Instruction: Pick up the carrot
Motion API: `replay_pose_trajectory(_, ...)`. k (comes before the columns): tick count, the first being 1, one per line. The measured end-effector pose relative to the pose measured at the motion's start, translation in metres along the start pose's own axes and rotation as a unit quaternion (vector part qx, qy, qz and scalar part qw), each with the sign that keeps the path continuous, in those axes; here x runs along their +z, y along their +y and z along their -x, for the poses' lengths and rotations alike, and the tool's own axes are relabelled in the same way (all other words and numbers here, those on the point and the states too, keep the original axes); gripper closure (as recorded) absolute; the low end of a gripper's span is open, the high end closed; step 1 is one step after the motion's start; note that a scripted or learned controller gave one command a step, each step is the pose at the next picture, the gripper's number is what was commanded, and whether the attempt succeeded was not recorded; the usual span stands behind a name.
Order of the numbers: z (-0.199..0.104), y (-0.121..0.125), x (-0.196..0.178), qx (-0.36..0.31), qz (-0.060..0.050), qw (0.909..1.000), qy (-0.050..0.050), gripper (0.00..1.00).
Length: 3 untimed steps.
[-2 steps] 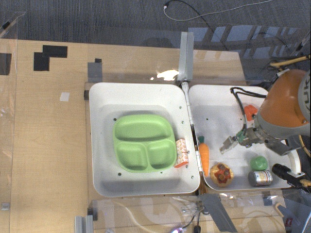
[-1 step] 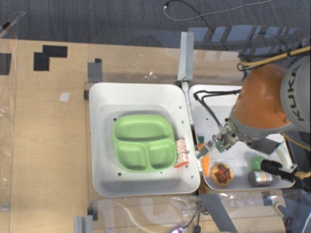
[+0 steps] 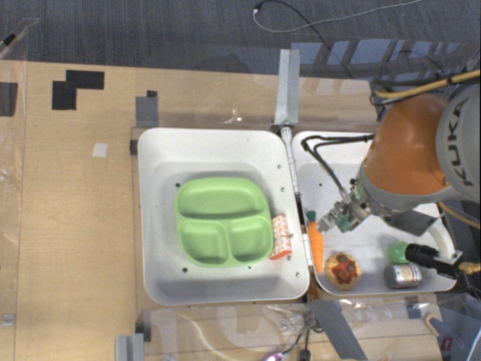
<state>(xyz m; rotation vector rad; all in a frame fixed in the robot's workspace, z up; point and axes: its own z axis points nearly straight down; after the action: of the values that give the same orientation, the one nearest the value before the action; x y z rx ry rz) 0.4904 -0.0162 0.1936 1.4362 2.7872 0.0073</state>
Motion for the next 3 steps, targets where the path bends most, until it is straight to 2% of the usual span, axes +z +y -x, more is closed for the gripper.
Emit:
replay_pose_trajectory(1,0.065,0.061,0.011,0.154,-0.003,0.988,0.0,1.0)
replay_pose_trajectory(2,0.064,0.061,0.011,0.154,-0.003,0.988,0.0,0.0)
replay_pose_trajectory(3,-0.026,0.014,0.01,0.16,-0.003,0.9872,0.001,0.0)
